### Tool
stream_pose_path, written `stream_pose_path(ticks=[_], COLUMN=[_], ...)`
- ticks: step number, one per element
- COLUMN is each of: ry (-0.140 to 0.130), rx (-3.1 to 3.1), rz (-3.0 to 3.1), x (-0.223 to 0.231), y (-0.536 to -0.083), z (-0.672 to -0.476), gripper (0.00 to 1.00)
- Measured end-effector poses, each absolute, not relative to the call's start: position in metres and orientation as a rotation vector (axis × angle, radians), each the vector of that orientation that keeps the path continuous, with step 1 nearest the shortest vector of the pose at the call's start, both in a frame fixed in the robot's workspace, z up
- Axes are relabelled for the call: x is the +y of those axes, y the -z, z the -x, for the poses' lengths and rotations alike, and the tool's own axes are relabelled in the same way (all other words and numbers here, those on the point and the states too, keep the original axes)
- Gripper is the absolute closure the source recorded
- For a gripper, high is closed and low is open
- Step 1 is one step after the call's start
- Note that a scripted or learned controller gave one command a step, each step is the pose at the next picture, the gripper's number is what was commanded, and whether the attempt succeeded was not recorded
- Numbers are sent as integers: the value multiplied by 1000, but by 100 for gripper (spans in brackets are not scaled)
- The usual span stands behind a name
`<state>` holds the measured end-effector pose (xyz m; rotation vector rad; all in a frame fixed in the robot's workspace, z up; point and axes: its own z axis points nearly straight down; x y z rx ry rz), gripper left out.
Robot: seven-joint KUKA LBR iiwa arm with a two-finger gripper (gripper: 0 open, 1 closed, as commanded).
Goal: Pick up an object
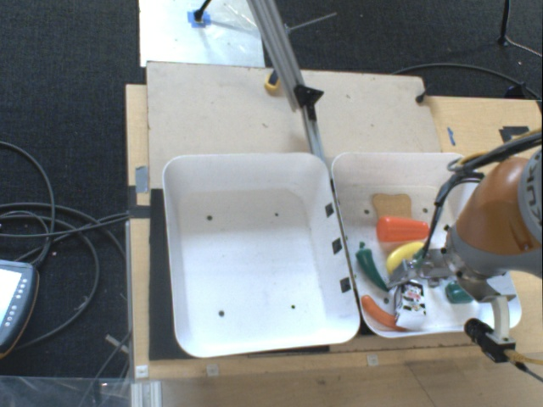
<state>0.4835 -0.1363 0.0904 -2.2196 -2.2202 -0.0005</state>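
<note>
The toys lie heaped in the right bin (352,176): a yellow banana (401,253) under an orange piece (402,227), a green piece (371,267) to their left, a tan slab (391,203) behind. My gripper (413,291) hangs low just below the banana; I cannot tell how it is set. The left bin (182,176) sits alongside

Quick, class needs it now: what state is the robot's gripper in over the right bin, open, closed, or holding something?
Gripper: low in the right bin among the toys; its state cannot be told from this view.
</note>
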Motion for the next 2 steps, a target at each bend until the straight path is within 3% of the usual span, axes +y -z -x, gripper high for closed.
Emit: stream_pose_path(ticks=[1,2], ry=[4,6], rx=[-2224,-2230], rz=[2223,2223], x=[-137,-143], y=[-103,-165], z=[-485,-482], gripper=[100,100])
